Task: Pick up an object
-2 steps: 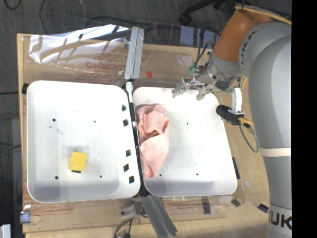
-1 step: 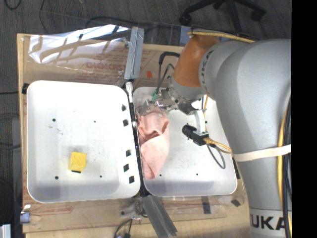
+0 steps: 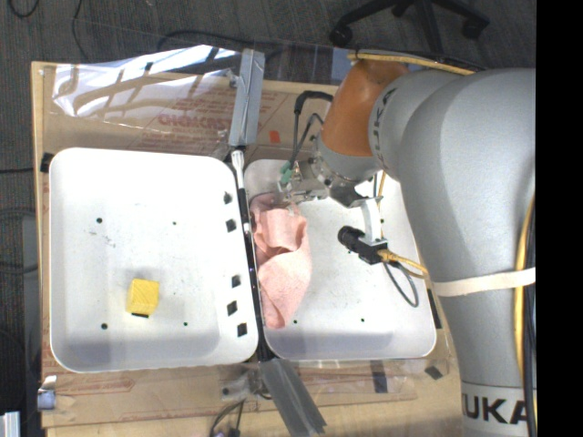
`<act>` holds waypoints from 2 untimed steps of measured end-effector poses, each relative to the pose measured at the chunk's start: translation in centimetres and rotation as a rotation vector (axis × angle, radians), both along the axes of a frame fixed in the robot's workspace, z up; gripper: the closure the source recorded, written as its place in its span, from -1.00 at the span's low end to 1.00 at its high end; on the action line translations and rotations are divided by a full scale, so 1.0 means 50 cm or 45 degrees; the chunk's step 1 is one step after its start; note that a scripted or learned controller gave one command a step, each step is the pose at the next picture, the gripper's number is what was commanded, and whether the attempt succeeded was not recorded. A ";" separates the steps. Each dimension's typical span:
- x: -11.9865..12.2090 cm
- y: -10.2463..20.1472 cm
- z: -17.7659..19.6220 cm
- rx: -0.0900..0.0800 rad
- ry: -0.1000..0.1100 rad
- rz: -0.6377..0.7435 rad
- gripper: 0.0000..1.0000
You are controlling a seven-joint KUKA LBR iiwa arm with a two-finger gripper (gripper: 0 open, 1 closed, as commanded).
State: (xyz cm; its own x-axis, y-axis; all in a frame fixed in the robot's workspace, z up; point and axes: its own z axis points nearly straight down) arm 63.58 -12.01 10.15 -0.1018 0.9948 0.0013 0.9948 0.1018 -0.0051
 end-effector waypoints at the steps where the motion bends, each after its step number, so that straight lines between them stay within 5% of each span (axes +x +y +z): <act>1: 0.036 -0.015 0.203 -0.002 -0.004 -0.437 1.00; 2: 0.036 0.081 0.305 -0.003 -0.002 -0.581 1.00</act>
